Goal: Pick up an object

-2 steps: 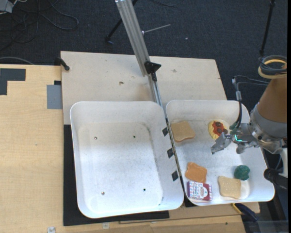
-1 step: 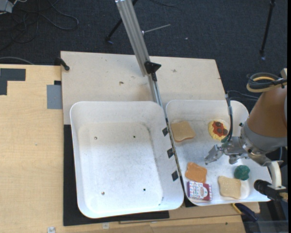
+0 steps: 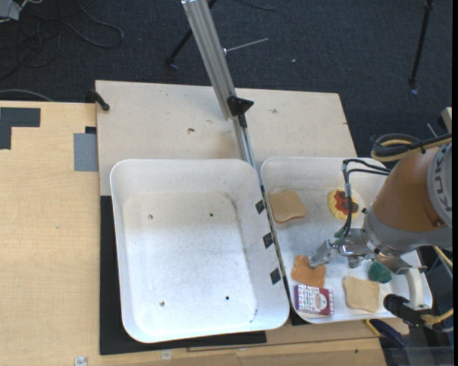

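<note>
The right bin holds several small objects. A tan bread slice lies near its left wall. A small pizza piece sits further right, an orange wedge is near the front, and a red and white carton lies at the front edge. Another pale bread slice sits at the front right, beside a green item partly hidden under the arm. My gripper reaches in from the right, its fingertips just above the orange wedge. Nothing shows between them.
The left bin stands beside the right one, with a divider and black clips between them. A slanted metal rail rises behind the bins. The arm's orange band overhangs the right bin's right side.
</note>
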{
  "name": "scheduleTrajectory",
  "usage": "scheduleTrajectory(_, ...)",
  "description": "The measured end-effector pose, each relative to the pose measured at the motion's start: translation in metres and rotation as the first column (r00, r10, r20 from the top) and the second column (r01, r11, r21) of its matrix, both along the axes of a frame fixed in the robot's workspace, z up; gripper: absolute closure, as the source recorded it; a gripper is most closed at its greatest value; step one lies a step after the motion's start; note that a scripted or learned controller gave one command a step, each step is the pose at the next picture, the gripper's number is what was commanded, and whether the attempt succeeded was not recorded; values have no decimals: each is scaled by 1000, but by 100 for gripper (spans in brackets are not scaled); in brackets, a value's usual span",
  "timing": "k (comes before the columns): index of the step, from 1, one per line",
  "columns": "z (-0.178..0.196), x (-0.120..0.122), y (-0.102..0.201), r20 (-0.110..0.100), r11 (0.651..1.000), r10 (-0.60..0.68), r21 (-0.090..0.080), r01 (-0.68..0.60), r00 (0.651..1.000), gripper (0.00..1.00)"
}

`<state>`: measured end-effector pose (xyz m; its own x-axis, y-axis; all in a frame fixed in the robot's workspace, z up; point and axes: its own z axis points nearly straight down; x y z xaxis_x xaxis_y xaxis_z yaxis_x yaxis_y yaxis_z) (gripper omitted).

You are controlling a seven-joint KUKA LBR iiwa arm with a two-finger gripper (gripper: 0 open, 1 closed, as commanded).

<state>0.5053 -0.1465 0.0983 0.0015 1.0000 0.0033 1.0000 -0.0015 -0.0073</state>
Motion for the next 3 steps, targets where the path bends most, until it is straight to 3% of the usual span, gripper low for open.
scheduleTrajectory(1,12,0,-2,2,1000,-7,-1,7,1000,100)
scheduleTrajectory(3,126,-2,-6,10,1000,3,-4,-3,1000,100)
